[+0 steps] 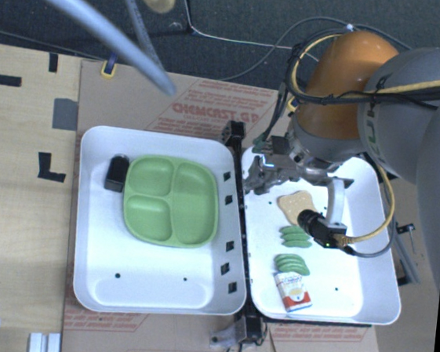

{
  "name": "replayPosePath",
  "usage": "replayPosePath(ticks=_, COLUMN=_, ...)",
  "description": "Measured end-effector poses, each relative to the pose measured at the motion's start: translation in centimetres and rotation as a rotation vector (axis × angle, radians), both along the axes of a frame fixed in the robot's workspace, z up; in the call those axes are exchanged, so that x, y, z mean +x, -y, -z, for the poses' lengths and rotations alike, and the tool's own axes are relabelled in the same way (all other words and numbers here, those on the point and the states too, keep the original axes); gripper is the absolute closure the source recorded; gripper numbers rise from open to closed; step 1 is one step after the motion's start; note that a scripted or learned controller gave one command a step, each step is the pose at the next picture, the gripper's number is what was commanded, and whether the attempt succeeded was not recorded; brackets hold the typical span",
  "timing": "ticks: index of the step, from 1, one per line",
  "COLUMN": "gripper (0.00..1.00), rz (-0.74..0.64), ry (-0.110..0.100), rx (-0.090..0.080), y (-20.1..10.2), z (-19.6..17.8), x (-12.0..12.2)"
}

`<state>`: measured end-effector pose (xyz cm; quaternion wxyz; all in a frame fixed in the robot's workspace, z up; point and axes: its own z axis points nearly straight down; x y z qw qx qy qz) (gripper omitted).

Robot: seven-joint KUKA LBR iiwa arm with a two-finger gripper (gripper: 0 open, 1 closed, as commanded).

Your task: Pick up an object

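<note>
The right bin (364,298) holds a tan toast-shaped piece (296,204), a green pea pod (295,236), a second green pod-like piece (292,263) and a small white and red carton (294,291). My gripper (263,174) hangs low over that bin's far left corner, just left of the toast piece and close to the wall between the bins. The wrist and its orange band (349,68) hide the back of the bin. No object shows in the gripper.
The left bin (90,275) holds a green divided plate (172,201) with a small black block (116,173) beside its left edge. A black cable fitting (318,225) from the arm hangs over the right bin's middle. Cardboard lies under both bins.
</note>
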<state>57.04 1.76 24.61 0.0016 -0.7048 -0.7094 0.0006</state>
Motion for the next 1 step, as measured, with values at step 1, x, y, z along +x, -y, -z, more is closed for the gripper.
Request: replayPosePath(ticks=1, gripper=1.00, rz=0.000, ry=-0.001, rx=0.000, y=-5.34, z=1.67, x=-1.28)
